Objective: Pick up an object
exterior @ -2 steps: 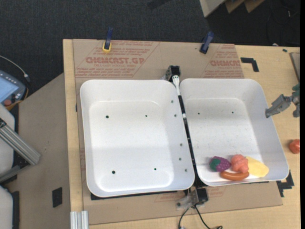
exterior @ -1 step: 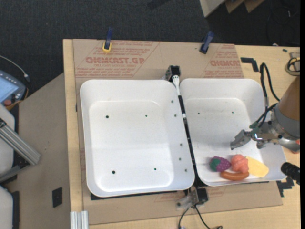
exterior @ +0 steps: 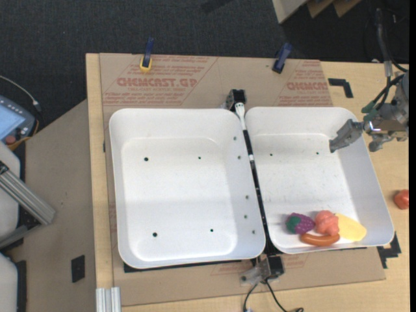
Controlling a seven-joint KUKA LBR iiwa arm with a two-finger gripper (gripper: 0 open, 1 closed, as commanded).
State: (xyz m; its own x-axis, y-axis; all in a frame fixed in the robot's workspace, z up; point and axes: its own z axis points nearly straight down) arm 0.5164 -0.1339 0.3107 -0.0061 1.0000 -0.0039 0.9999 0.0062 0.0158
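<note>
1. White plastic bins sit side by side on the bench: the left bin and the right bin, whose lower edge holds all the toys.
2. The candidates lie in a tight cluster at the lower right of the frame: a purple grape bunch, an orange-pink lumpy piece, a yellow piece and a curved orange sausage shape. They touch or overlap one another and sit just beside the bin's near wall.
3. The gripper hangs at the right edge of the frame, over the upper right rim of the right bin, well apart from the cluster. One dark finger points down and left; whether the jaws stand apart or together cannot be told from this angle, and nothing is seen between them.
4. Likely trouble, as I judge it: a descent at the present spot would close on bare bin floor (nothing lies beneath it).
5. If the arm does travel to the cluster, the crowding is the risk: a finger may land on a neighbour and push the pile instead of straddling one item.
6. The near wall could block one finger, or let a rounded toy squirt out sideways.
7. A small orange object rests outside the bin on the bench at far right, and could draw a poorly aimed grasp.
</note>
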